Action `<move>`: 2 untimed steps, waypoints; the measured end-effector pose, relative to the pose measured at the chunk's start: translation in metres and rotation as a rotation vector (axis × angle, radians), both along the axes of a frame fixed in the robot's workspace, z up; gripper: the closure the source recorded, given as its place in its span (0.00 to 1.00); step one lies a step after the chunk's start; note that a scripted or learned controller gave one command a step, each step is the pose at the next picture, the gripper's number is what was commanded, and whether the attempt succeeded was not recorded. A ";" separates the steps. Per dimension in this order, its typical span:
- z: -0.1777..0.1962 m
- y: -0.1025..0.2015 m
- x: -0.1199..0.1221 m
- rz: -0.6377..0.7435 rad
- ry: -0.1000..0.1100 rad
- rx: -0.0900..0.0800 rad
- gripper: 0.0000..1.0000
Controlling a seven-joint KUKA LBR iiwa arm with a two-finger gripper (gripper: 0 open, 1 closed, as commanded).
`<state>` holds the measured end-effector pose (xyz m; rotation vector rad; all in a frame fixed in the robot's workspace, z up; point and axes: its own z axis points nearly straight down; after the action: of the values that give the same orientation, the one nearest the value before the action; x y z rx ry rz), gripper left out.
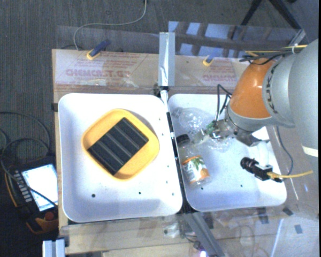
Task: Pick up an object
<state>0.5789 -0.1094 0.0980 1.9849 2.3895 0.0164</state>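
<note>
Watching the gripper (218,130) over crumpled clear plastic (190,117); small orange-and-green container (196,170) lies near it, lower left; I cannot tell its opening or hold.

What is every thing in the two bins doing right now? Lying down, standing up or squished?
Yellow pad with black ridged top: lying flat in the left bin.
Orange and green can: on its side in the right bin.
Clear plastic: crumpled.
Small black thing: lying by the right bin's left wall.
Gripper: low beside the clear plastic; unclear if it holds anything.
</note>
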 end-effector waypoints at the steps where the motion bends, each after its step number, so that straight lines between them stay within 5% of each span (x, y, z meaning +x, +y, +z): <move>1: -0.001 -0.006 0.039 -0.001 0.012 0.002 0.00; 2: 0.000 -0.003 0.009 0.191 0.002 -0.012 0.00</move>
<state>0.5883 -0.1121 0.0984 1.7447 2.5641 0.0051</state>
